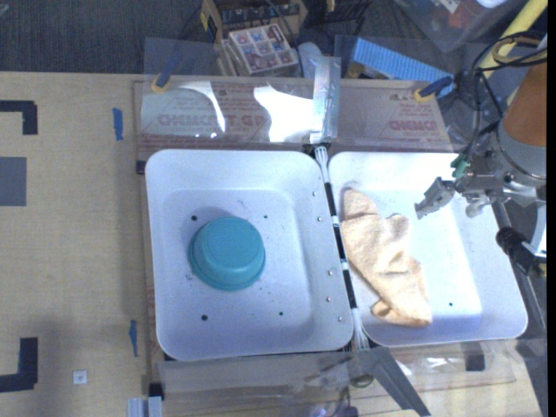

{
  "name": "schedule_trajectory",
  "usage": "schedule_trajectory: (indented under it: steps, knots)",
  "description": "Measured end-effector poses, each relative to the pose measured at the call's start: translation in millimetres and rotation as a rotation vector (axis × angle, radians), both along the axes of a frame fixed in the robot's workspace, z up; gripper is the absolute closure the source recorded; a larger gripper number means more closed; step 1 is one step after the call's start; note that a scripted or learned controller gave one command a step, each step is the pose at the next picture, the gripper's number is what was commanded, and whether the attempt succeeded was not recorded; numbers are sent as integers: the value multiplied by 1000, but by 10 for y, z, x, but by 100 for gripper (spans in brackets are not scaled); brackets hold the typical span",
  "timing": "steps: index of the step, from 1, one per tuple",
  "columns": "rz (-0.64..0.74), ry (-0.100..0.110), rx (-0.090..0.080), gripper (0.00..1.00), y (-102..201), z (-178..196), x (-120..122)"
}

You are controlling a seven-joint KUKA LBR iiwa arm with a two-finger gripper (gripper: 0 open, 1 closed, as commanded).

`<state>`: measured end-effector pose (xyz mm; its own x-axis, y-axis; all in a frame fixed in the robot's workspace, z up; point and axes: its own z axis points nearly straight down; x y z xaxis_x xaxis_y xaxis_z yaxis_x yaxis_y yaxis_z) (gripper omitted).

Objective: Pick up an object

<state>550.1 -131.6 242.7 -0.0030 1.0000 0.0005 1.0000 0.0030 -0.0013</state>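
The pincer (439,196) hung over the right bin (486,311), up near its far right part, with the grey arm (521,159) coming in from the right edge and the orange band visible above the wrist. Honestly I couldn't tell whether it was spread or pressed together, since the tip was small and a bit blurry against the white plastic. Nothing was between its tips that I could make out.

The closest thing to it was a crumpled beige cloth (387,268), lying below and to the left of the pincer in the same bin. The cloth ran along the left side of that bin, right next to the divider between the two bins, and stretched from about the middle down toward the near edge. It was near the pincer but not touching it.

Further off to the left, well apart from the pincer, sat a teal bowl (227,252) turned upside down, roughly in the middle of the left bin (174,181). It was on its own there.

Behind both bins, beyond the pincer, a clear plastic panel (261,111) stood with glare on it, and past that there was a pile of clutter on the floor, including a blue ridged thing (391,62) and some boxes (256,37). The bench (69,233) to the far left was light wood with black tape marks (22,115).
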Motion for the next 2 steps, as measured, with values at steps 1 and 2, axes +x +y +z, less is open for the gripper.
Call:
schedule_trajectory:
  steps: [1, 2]
  knots:
    - [168, -2, 0, 0, -238, -1253, -447]
    - [377, -9, -2, 0, 325, -1526, -214]
